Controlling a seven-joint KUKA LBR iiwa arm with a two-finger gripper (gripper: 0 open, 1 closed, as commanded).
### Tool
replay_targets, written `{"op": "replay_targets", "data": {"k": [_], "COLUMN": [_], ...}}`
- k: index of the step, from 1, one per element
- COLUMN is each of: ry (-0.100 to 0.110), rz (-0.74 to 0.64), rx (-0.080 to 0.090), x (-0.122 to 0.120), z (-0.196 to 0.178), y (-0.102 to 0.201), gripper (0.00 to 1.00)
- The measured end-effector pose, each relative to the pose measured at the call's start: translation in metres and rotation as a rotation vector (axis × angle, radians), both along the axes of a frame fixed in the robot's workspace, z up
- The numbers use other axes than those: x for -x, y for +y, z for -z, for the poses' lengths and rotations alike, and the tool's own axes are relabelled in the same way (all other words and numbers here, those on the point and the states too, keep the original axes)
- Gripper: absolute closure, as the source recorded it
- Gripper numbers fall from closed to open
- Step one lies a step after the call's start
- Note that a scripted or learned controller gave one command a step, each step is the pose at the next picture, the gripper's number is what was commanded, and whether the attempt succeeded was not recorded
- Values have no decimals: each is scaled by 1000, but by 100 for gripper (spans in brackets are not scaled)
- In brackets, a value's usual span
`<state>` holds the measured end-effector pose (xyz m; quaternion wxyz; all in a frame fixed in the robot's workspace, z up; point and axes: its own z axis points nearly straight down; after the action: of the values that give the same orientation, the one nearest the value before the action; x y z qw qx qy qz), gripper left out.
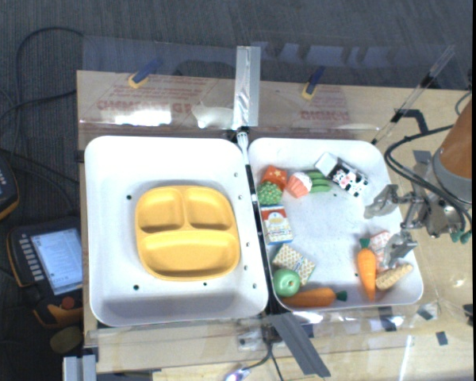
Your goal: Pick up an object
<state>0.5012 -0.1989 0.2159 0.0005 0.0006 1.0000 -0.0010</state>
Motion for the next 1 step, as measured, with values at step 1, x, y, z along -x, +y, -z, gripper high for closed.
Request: {"op": "replay_targets", "data": {"k": [1], "ry": [-1], "rz": [-175], "rx": [2], "x": [10], "z": [113], "y": [-25], "gripper": [0]}}
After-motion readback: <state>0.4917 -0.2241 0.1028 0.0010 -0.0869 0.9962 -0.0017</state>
